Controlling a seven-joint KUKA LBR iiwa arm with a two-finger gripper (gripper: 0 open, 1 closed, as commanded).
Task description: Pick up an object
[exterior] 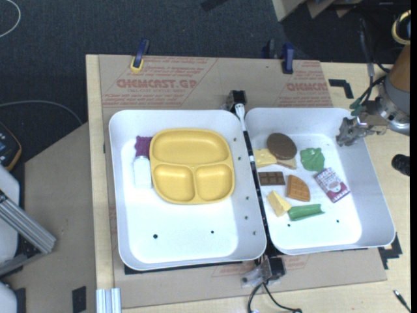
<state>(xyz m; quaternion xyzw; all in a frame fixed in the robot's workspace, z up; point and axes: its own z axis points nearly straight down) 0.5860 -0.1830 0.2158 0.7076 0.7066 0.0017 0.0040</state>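
The right bin [365,175] holds several toy foods: a brown round cookie [281,146], a yellow cheese piece [264,157], a chocolate bar [271,178], a waffle wedge [298,188], a second yellow wedge [279,203], a green bean pod [305,210], a green leafy piece [313,158] and a red-white packet [331,184]. My gripper [348,133] hangs over the bin's upper right corner, apart from all of them, with nothing seen in it.
The left bin [130,233] carries a yellow three-compartment plate [192,165], with a white bottle [141,173] and a purple item [143,145] beside its left side. Clamps [138,56] sit at the board's back edge. Cables run near the arm at right.
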